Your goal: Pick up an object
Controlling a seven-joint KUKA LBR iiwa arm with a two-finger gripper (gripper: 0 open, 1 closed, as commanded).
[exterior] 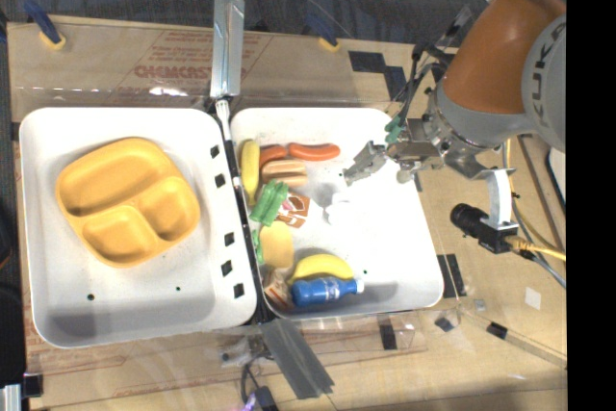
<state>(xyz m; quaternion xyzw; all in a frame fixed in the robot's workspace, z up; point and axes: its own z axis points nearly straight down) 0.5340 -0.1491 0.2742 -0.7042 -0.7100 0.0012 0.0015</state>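
In the camera view, the gripper (364,161) hangs over the right bin (409,236), nothing between its fingers; whether they are parted cannot be told. The toy hot dog (306,151), banana (321,266) and blue bottle (325,290) lie along its left side. This looks like the approach step: next it must move left and descend.

- Grey two-finger gripper (358,163) hangs over the right shallow white bin (404,245), near its back edge — nothing between its fingers.
- Toy foods crowd that bin's left wall: red sausage (313,150), yellow banana (322,266), blue bottle (322,291).
- Yellow divided tray (127,199) lies in the left white bin (58,303).
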